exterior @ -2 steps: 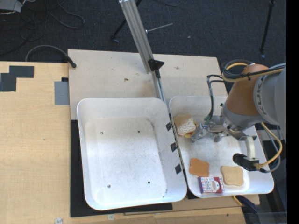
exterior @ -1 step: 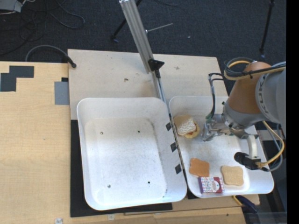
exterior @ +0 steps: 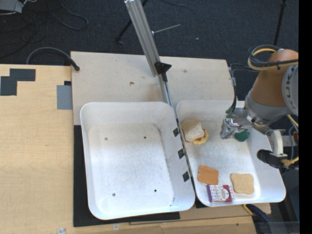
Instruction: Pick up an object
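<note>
A: Arm (exterior: 273, 89) reaches in from three o'clock over the right bin (exterior: 263, 191), orange band above the wrist. The gripper (exterior: 228, 129) sits low at the bin's upper middle.

B: Jaws?

A: Metal and bunched; whether they're apart or together, I cannot tell. A small green object (exterior: 242, 135) lies just beside them, at their four o'clock, partly tucked under the wrist. Too hidden to call its long axis.

B: Anything else in there?

A: A sandwich (exterior: 194, 132) at the gripper's nine o'clock, near the bin's left wall, its long axis running ten to four. An orange slice (exterior: 208, 174) at six o'clock, a toast slice (exterior: 243, 183) lower right, and a small printed packet (exterior: 220, 193) between them at the front rim, long axis nine to three.

B: Left bin (exterior: 97, 116)?

A: White, side by side with the right one on the table (exterior: 34, 145).
</note>
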Tool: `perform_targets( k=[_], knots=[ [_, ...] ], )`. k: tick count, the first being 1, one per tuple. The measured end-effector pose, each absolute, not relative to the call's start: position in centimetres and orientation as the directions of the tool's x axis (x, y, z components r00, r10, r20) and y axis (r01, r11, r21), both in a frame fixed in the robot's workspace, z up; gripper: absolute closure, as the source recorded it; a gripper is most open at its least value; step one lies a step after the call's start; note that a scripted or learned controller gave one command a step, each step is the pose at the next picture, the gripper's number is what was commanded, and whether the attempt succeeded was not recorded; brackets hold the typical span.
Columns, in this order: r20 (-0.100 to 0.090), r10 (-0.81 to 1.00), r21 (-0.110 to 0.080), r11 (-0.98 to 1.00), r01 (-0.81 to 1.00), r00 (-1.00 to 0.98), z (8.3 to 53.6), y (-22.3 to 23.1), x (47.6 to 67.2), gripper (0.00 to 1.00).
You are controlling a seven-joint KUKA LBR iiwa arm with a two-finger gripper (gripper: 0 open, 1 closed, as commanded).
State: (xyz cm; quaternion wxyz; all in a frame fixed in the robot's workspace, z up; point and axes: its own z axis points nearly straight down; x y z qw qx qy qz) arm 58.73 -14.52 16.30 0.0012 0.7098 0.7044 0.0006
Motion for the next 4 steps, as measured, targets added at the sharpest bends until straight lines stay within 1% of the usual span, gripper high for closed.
perform_targets(
  k=[1,2,3,4],
  knots=[
    [-0.001,1.000,0.004,0.003,1.000,-0.003,22.6,-14.8,58.7,1.00],
    [-0.001,1.000,0.004,0.001,1.000,-0.001,28.5,-14.7,59.6,1.00],
    [0.002,1.000,-0.004,0.003,1.000,-0.003,27.2,-10.5,60.2,1.00],
    [0.002,1.000,-0.005,0.003,1.000,-0.003,25.6,-6.3,61.9,1.00]
  ],
)
